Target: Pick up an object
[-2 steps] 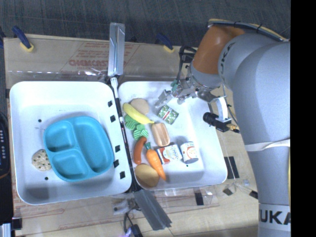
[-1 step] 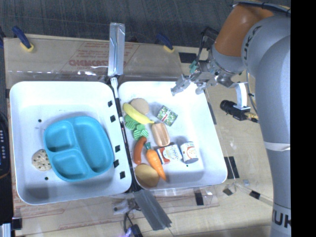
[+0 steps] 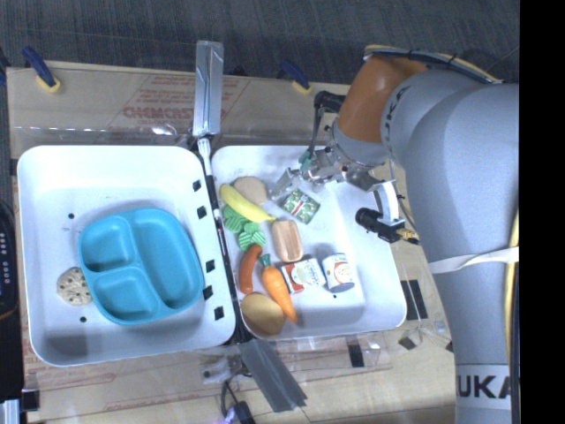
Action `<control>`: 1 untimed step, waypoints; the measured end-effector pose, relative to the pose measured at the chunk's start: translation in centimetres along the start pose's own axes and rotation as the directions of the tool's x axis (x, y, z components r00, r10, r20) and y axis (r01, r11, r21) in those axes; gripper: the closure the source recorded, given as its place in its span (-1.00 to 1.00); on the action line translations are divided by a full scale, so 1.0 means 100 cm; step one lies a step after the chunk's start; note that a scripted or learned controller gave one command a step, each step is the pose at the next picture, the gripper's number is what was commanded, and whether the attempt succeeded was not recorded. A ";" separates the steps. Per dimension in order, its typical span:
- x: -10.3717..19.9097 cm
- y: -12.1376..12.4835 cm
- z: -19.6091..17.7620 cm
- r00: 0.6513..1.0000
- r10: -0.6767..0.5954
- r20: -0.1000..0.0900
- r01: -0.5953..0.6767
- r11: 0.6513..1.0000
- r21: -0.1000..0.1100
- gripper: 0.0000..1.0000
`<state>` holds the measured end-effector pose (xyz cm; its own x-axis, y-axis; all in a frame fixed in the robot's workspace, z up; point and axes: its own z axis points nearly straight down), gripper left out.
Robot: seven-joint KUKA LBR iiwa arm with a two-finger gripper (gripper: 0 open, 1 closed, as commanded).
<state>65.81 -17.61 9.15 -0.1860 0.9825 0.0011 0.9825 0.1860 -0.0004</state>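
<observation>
White plastic bins fill the middle of the frame, one left and one right, with a metal divider strip rising from the seam between them at the top. My arm comes in from the right, grey, with its orange band at the upper right, and my gripper hangs low over the upper part of the right bin. I cannot tell how it is set; it blurs into the clutter beneath it.

Just below and right of my gripper lies a small green packet, close enough that I cannot tell whether I touch it. To the left of it sits a tan potato with a banana slanting under it, and a green leafy toy beneath the banana. A hot dog bun lies in the centre of the bin. Lower down are a red sausage, a carrot, a small carton and a can side by side, and a brown round piece at the bin's bottom edge.

In the left bin a blue tray with three compartments lies in the middle, and a cookie sits just left of it, touching its edge. Blue clamps grip the bench at the upper left.
</observation>
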 end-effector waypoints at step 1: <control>0.008 -0.057 0.001 0.996 -0.090 0.000 0.090 0.996 0.002 -1.00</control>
<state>60.11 -17.91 9.09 -0.2734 0.9619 0.0014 0.9619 0.2734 -0.0025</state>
